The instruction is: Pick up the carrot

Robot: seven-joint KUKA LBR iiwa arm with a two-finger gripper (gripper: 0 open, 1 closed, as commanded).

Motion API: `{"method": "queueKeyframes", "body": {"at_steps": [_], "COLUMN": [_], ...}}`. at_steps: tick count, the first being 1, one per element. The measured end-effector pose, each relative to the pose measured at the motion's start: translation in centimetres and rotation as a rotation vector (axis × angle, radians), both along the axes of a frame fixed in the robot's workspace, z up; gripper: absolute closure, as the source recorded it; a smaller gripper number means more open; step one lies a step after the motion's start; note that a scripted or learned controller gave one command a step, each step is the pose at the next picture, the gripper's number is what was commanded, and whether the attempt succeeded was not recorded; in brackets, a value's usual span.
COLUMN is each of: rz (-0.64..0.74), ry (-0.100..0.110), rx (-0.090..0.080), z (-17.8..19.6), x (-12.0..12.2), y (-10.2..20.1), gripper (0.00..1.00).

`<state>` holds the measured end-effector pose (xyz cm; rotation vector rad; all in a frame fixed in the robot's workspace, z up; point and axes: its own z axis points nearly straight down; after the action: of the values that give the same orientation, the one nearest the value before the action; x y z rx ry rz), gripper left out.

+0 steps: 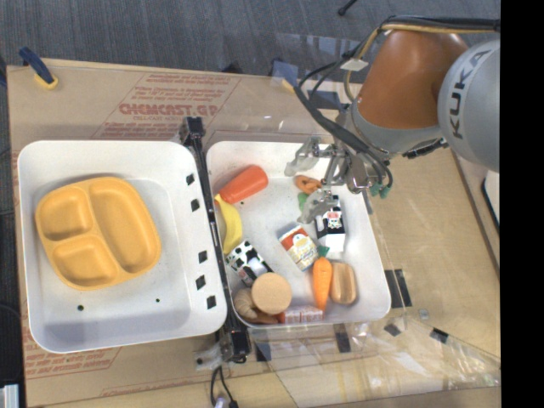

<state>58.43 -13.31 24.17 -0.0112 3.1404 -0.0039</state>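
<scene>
The carrot [321, 281], orange with a small green top, lies near the front right of the right bin [374, 257], between a small printed carton [298, 247] and a tan bun [343, 282]. My gripper [311, 179] hangs over the back right part of that bin, well behind the carrot, and is open, with its metal fingers [304, 155] spread apart. A small orange piece shows in the gap below them, not clamped. The carrot lies free in the bin, apart from the gripper.
The right bin also holds a red-orange sausage-shaped toy [245, 184], a banana [228, 224], a cow-patterned carton [245, 260], a black-and-white carton [331, 225] and a round tan disc [271, 293]. A yellow divided plate [96, 230] sits in the left bin [170, 304].
</scene>
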Motion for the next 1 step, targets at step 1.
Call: {"method": "queueKeyframes", "body": {"at_steps": [1], "rz": [-0.059], "ry": [0.005], "rx": [0.000], "z": [-5.08], "x": [-6.37], "y": [-7.31], "gripper": [0.00]}}
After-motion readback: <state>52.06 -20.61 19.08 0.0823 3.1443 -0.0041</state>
